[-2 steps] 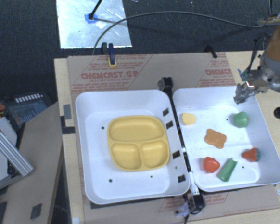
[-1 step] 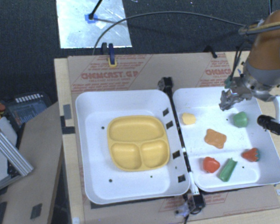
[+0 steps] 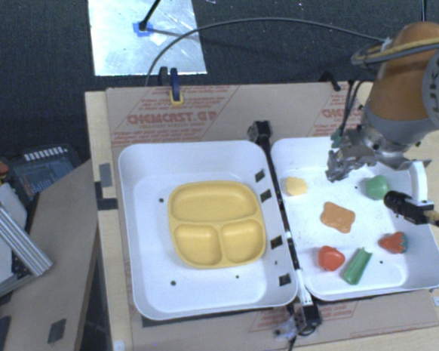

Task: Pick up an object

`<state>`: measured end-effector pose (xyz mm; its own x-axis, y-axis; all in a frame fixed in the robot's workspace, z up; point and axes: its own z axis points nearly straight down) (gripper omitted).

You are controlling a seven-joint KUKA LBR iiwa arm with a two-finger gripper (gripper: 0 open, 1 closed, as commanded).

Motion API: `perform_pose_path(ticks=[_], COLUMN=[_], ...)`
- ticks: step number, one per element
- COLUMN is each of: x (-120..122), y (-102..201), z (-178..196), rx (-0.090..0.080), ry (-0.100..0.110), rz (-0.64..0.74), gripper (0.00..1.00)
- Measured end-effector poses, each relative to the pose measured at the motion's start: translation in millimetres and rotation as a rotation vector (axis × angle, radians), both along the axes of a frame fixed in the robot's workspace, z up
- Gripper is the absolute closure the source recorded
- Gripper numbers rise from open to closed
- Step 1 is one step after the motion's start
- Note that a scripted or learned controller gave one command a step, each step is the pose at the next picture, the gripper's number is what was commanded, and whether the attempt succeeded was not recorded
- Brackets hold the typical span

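Sitting in the right bin (image 3: 420, 272) are the candidates for picking: a pale yellow piece (image 3: 296, 186) near the divider, an orange flat piece (image 3: 338, 217) at the bin's middle, a red-orange round piece (image 3: 331, 257) and a green stick (image 3: 357, 266) toward the front wall, a red strawberry-like piece (image 3: 393, 243) toward the front right, and a green round piece (image 3: 376, 188) toward the back right. The gripper (image 3: 341, 167) hangs over the back part of this bin, between the pale yellow piece and the green round piece, and nothing shows between its fingers. Whether the jaws are spread or pressed together I cannot tell; they blur into dark metal.

No grasp looks made yet, so the step in hand is probably choosing a target and lining up. The orange flat piece lies just in front of the gripper, apart from its neighbours, which should make it a fair choice; the green round piece may roll. Centring over one item before descending would help avoid nudging another.

Beside the right bin, the left bin (image 3: 143, 215) holds a yellow divided tray (image 3: 214, 223).
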<state>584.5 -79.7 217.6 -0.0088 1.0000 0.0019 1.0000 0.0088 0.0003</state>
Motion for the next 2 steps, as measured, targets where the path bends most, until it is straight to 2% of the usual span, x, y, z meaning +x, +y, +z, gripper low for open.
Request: perform_pose_path(ticks=[1,2], x=[-14.9,-28.0], y=[50.9,96.5], z=[11.7,2.6], rx=[0.0,0.0], ry=[0.0,0.001], rz=[0.0,0.0], gripper=[1.0,1.0])
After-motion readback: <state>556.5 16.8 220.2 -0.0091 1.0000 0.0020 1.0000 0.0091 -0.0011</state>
